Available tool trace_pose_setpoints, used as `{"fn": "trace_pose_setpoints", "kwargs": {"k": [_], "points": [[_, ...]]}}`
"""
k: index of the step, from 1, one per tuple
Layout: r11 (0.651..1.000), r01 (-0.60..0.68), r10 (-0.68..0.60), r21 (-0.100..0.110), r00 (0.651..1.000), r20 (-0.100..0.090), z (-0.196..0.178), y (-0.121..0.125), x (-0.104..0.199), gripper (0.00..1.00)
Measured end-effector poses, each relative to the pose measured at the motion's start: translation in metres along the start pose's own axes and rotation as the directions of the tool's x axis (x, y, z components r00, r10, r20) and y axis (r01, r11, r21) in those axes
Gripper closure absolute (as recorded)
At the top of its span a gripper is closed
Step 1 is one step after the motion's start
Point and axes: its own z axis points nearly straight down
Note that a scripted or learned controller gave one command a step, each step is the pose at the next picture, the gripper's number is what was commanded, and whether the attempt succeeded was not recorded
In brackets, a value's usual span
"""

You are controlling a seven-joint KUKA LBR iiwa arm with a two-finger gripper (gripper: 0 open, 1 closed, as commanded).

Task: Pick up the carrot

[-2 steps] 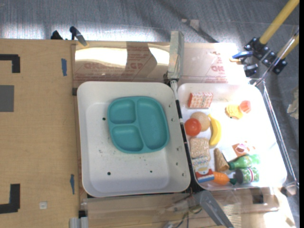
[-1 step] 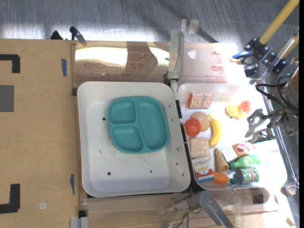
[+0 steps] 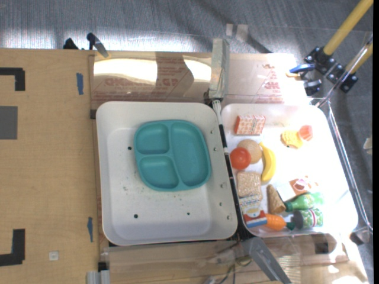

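The carrot [image 3: 274, 222] is a small orange piece with a dark green end. It lies flat near the front edge of the right bin [image 3: 337, 176]. A blue and white packet [image 3: 253, 213] touches its left end, and a green bottle [image 3: 309, 219] lies just to its right.
The right bin also holds a red tomato [image 3: 240, 158], a banana [image 3: 269, 163], a cracker box [image 3: 249, 124], a waffle-like square [image 3: 249, 184] and a second green bottle [image 3: 304, 203]. A teal divided plate [image 3: 172, 154] sits in the left bin [image 3: 118, 206]. A yellow pole with clamps [image 3: 331, 52] stands at the top right.
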Motion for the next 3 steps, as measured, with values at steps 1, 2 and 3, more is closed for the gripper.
{"fn": "trace_pose_setpoints", "kwargs": {"k": [1,2,3], "points": [[0.958,0.288,-0.288,-0.012,0.958,-0.009,0.076,0.037,-0.009,1.00],[0.997,-0.079,0.079,-0.009,0.997,-0.018,0.175,0.033,-0.035,1.00],[0.995,-0.104,0.104,-0.002,0.995,0.001,0.074,0.009,-0.055,1.00]]}}
